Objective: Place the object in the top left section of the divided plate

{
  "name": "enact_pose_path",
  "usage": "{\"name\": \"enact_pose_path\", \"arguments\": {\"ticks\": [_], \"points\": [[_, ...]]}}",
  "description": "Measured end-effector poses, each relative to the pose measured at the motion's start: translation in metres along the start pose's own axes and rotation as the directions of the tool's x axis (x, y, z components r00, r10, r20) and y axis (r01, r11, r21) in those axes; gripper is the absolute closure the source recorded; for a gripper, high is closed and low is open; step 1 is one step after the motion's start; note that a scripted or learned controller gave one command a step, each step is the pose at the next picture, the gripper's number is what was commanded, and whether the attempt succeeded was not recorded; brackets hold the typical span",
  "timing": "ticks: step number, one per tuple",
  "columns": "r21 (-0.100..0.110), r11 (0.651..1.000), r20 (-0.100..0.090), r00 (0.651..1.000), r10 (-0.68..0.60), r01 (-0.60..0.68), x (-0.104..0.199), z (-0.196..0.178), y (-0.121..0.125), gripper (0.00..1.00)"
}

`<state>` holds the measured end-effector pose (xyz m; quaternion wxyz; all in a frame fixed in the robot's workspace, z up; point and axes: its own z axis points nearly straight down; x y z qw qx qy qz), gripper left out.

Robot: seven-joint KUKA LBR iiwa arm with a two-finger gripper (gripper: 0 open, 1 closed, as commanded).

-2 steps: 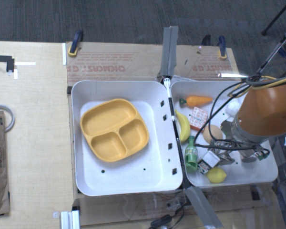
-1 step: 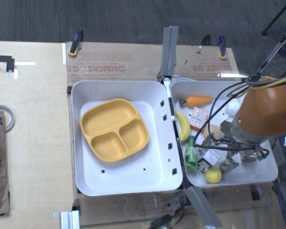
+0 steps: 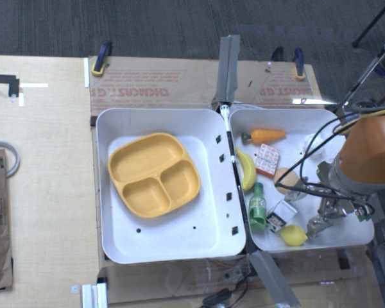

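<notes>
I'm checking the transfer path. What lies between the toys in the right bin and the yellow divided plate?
Only the two bins' adjoining walls. The banana and green bottle lie against that wall on the right side. The divided plate lies in the left bin, its sections bare.

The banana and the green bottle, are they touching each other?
Cannot tell. In the camera view the banana's lower tip meets the green bottle's cap, with no plain gap or contact.
</notes>
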<state>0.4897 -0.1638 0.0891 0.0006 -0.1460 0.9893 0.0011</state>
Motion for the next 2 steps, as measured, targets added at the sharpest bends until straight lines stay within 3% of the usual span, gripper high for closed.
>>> {"name": "enact_pose_path", "arguments": {"ticks": [1, 2], "points": [[0.000, 1.000, 0.000, 1.000, 0.000, 0.000, 0.000, 0.000, 0.000, 0.00], [-0.001, 0.996, -0.004, 0.996, 0.093, -0.093, -0.009, 0.001, 0.047, 0.00]]}}
